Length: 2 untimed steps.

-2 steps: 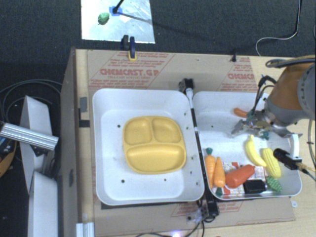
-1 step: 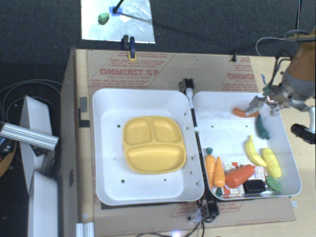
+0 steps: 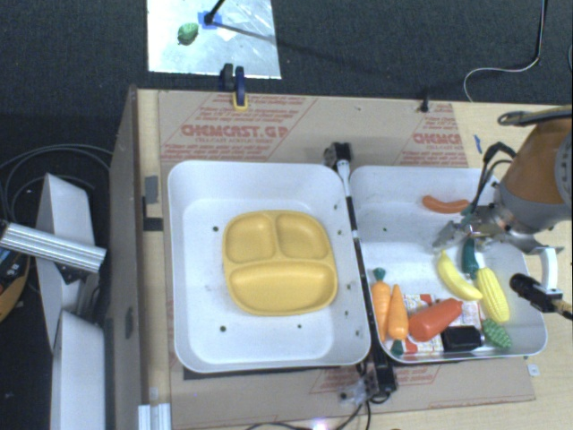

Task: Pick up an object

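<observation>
Bins sit side by side: the left bin [image 3: 192, 240] holds a yellow plate [image 3: 277, 262], the right bin [image 3: 394, 204] a heap of toy food. The arm [image 3: 537, 173] reaches in — its gripper [image 3: 466, 240], fingers spread narrowly around nothing, hovers just above a banana [image 3: 457, 276] lying diagonally beside corn [image 3: 494, 294].

One fixed camera above the tabletop [image 3: 295, 119] looks down at a slant on both white bins [image 3: 192, 240], from moderate height
</observation>
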{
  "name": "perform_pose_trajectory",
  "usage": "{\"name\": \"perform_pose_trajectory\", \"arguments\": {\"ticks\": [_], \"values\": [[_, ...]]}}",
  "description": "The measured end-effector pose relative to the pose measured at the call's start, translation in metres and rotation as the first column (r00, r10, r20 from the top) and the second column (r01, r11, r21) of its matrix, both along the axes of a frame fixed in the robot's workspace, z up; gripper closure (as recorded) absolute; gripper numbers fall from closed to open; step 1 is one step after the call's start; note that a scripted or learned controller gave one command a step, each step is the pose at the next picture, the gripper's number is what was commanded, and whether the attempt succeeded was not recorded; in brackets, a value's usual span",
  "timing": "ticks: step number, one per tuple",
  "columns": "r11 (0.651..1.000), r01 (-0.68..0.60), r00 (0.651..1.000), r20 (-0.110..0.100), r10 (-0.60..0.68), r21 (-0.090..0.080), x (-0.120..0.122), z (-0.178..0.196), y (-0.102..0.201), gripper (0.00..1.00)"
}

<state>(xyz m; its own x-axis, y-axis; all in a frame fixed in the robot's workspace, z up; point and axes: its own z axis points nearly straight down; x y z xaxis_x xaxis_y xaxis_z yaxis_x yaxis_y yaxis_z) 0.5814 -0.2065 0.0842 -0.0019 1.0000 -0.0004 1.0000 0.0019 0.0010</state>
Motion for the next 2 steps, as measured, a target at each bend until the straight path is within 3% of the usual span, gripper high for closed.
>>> {"name": "perform_pose_trajectory", "arguments": {"ticks": [1,2], "values": [[1.0,0.0,1.0,0.0,0.0,0.0,-0.027,0.0,0.025,0.0],[1.0,-0.001,1.0,0.004,0.001,-0.001,-0.025,0.011,0.025,1.0]]}}
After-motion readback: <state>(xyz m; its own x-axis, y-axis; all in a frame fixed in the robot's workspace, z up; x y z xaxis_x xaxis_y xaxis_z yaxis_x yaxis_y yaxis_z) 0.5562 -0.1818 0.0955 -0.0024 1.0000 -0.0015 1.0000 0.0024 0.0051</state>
